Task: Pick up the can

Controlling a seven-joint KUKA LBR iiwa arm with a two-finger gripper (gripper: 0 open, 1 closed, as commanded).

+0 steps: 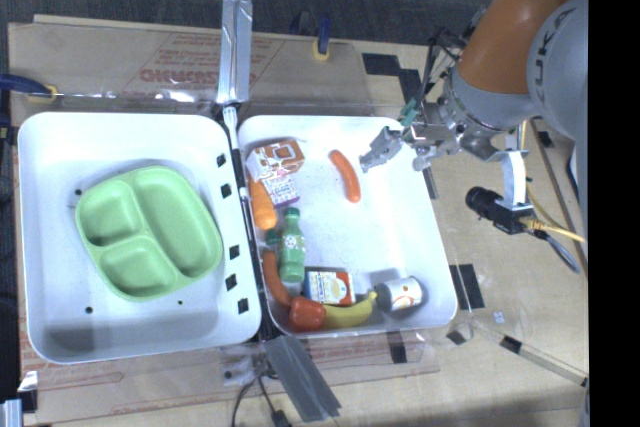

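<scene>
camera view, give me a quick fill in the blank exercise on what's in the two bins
1. The green plate lies in the ____ bin.
2. The can lies on its side in the right bin, at the tip of the yellow ____.
3. The gripper hovers near the bin's far right corner, closest to the ____ sausage.

Missing words: left; banana; orange

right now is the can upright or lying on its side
On its side: the can lies lengthwise in the right bin, beside the banana.
</scene>
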